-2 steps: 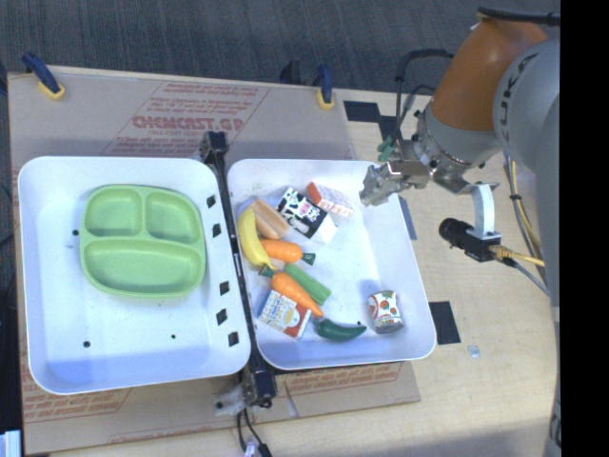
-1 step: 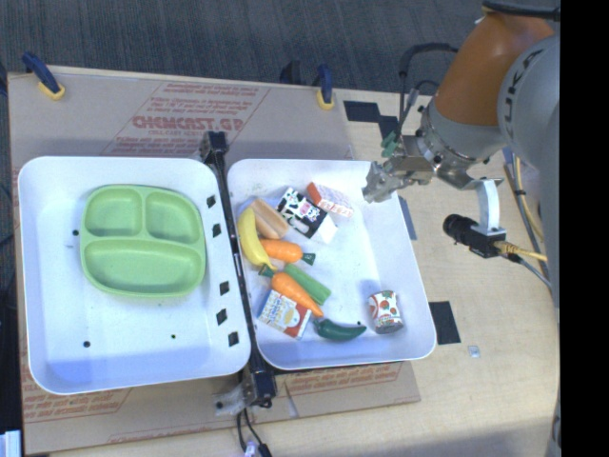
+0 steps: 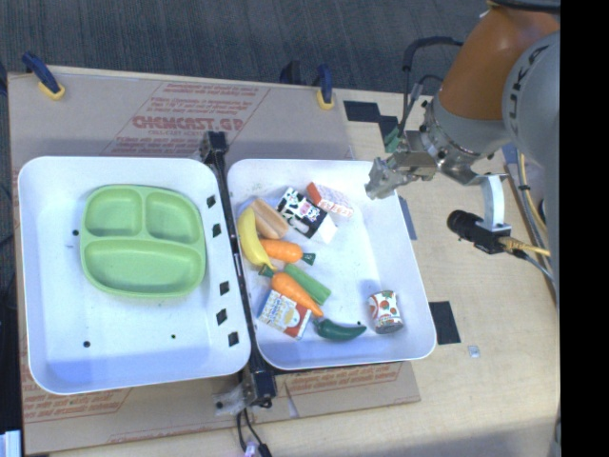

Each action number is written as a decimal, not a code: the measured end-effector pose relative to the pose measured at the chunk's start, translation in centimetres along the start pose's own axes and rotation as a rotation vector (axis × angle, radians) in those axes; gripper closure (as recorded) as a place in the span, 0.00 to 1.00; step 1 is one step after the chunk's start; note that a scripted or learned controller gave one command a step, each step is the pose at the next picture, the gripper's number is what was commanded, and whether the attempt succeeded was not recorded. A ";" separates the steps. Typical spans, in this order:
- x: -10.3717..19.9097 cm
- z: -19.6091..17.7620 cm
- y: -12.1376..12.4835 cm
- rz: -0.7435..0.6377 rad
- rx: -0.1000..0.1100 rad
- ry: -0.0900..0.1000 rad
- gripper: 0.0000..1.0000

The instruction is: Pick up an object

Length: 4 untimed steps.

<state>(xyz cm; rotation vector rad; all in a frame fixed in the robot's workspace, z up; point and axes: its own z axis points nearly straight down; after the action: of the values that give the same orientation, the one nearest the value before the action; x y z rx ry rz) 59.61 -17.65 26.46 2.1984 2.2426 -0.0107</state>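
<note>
The pincer [image 3: 381, 181] hangs over the upper right corner of the right bin [image 3: 404, 255], and nothing is seen between its tips. Whether it is wide or narrow, one cannot tell from this slanted view.

The task's things lie in the right bin. Near the dividing wall there is a banana [image 3: 250, 240], with a small sausage [image 3: 270, 219] just beside it. A black and white carton [image 3: 303, 213] and a red and white packet [image 3: 329, 201] lie near the top, closest to the pincer. In the middle there are two carrots [image 3: 285, 251] and a green vegetable [image 3: 306, 283], touching or nearly touching each other. Lower there are a small juice box [image 3: 284, 313], a dark green pepper [image 3: 338, 329], and a little can [image 3: 384, 311], which stands apart near the right wall. The left bin [image 3: 48, 255] holds a green divided plate [image 3: 143, 239].

The step in hand seems to be the approach; no object is chosen yet. To do it well, it is better to aim at a thing that stands alone. The can is a good choice, because it has free space around it, but it is round and may roll. The red and white packet is nearer, but it touches the carton, so the pincer could push both. The descent should be straight, with the pincer centred over the object.
</note>
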 end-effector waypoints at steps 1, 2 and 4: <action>0.0 -1.0 0.0 -0.003 -0.001 0.000 1.00; 0.0 -2.1 0.1 -0.006 -0.002 0.000 1.00; -3.2 0.7 -12.0 0.014 -0.002 0.006 1.00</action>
<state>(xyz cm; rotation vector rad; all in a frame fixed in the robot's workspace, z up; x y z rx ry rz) 47.69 -21.12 25.78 2.2155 2.2294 -0.0026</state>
